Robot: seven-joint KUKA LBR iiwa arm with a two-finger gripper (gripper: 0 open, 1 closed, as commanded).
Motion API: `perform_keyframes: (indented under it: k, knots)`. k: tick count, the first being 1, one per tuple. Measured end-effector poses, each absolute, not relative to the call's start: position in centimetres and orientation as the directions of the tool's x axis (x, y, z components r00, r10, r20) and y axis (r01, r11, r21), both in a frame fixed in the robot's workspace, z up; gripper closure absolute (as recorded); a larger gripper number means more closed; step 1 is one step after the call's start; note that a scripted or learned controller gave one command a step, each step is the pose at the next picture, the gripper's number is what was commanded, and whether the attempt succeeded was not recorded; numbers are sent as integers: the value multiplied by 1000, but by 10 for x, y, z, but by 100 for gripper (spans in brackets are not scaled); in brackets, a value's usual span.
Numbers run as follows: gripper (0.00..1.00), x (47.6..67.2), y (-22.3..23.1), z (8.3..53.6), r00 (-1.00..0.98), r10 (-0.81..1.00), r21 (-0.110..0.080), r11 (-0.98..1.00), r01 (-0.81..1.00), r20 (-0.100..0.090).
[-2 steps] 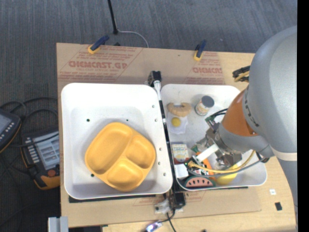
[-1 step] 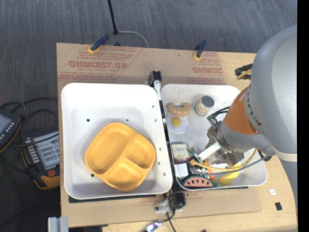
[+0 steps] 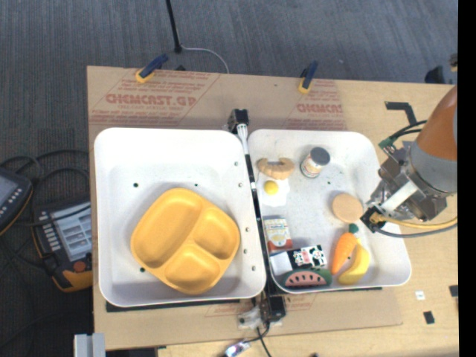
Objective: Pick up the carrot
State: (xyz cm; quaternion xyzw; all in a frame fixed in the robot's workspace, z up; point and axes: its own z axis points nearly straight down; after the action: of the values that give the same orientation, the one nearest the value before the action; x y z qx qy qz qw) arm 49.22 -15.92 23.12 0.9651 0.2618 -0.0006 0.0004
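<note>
The carrot [image 3: 342, 252], orange with a green top, lies in the right bin [image 3: 387, 274] near its front right corner. It is tilted and leans against a yellow banana [image 3: 358, 265] on its right. My gripper [image 3: 394, 184] hangs over the bin's right rim, above and to the right of the carrot, and is apart from it. Nothing shows held at the gripper. The grey wrist with its orange band reaches in from the right edge.
Also in the right bin are a tan disc [image 3: 346, 207], a small tin [image 3: 316, 161], a bread roll [image 3: 277, 168], a fried egg [image 3: 272, 190], a small carton [image 3: 277, 233], a black-and-white box [image 3: 307, 257] and a watermelon slice [image 3: 306, 278]. A yellow sectioned plate [image 3: 186, 239] lies in the left bin [image 3: 119, 162].
</note>
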Motion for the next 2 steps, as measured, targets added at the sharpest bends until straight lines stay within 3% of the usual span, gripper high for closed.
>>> perform_keyframes:
  k: [1, 2]
  knots:
    - [0, 492, -159, 231, 862, 506, -1, -862, 506, -3]
    - [0, 485, -147, 88, 730, 683, 3, -730, 683, 3]
